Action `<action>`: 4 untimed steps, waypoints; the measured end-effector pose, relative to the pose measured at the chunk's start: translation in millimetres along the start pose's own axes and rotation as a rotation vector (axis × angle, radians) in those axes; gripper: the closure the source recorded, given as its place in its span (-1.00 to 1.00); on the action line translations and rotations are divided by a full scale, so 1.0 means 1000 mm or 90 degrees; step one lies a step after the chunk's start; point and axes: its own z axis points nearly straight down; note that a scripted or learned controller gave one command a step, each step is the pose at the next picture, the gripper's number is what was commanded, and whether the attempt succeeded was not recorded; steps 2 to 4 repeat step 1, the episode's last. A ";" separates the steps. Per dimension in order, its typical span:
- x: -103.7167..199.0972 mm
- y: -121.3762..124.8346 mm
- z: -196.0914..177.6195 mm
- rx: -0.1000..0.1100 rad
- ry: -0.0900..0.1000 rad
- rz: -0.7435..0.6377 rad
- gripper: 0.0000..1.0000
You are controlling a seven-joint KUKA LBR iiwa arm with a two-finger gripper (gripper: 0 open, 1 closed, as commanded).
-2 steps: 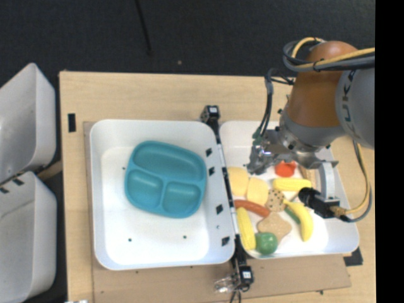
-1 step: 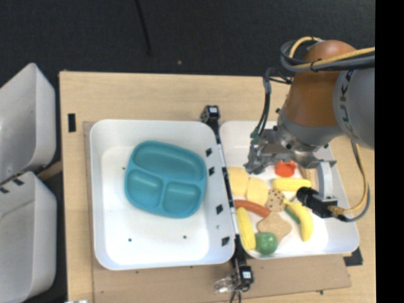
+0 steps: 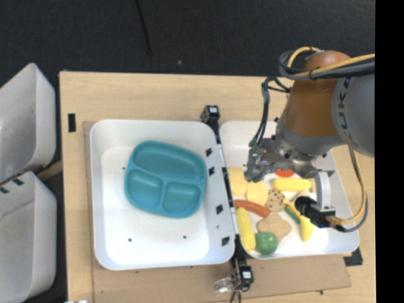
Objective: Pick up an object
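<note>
The right bin (image 3: 237,134) holds several toy foods. Among them are a pale yellow cheese wedge (image 3: 238,183), an orange-red sausage (image 3: 251,207), a yellow corn cob (image 3: 245,227), a green ball (image 3: 266,243), a tan bread slice (image 3: 274,225), a brown dotted cracker (image 3: 275,199) and a yellow banana (image 3: 291,185). My gripper (image 3: 255,171) hangs low over the bin's middle left, just above the cheese wedge. A small red piece (image 3: 285,172) peeks out beside the wrist. Nothing visible is lifted off the bin floor.
The left bin (image 3: 101,232) holds a teal divided plate (image 3: 165,178). A black-clipped divider (image 3: 221,188) separates the two bins. The grey and orange arm covers the right bin's upper right part.
</note>
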 end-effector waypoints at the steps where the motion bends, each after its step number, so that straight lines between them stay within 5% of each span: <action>1: 0.000 0.015 0.008 -0.001 0.000 -0.002 1.00; 4: 0.000 0.015 0.008 -0.001 0.000 -0.002 1.00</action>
